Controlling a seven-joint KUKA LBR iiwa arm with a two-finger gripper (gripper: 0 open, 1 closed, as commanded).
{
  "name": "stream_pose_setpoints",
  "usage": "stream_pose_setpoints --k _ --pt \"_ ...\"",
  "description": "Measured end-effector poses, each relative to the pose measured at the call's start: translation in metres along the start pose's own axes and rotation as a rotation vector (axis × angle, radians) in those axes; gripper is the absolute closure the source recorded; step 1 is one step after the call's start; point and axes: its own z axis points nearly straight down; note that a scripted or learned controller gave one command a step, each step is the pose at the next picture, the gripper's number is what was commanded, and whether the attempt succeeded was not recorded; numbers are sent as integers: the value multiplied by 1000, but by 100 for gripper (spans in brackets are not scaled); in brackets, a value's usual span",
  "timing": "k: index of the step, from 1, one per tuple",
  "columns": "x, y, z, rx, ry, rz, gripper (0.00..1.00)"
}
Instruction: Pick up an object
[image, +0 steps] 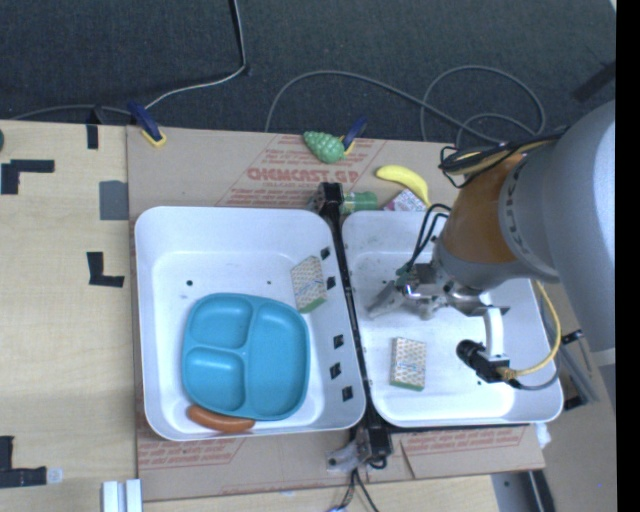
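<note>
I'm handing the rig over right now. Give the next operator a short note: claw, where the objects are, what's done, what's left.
Claw: low in the right bin, fingers spread open, nothing between them.
Right bin: a sponge lies flat, just in front of the claw.
Left bin: blue divided plate, a second sponge leaning at the right wall, an orange sausage at the front edge.
Behind the bins: banana and a green toy on the cardboard.
Done: nothing lifted.
Left: close on an object and raise it; the right-bin sponge looks nearest.

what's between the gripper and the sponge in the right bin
Nothing: in the camera view, bare white bin floor separates the gripper from the sponge lying below it.
</note>
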Motion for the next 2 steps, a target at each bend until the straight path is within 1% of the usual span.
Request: stream_pose_setpoints --k 1,2 --pt "-14 85 1 -3 -2 -1 0" --pt "-26 100 1 0 -1 -1 0"
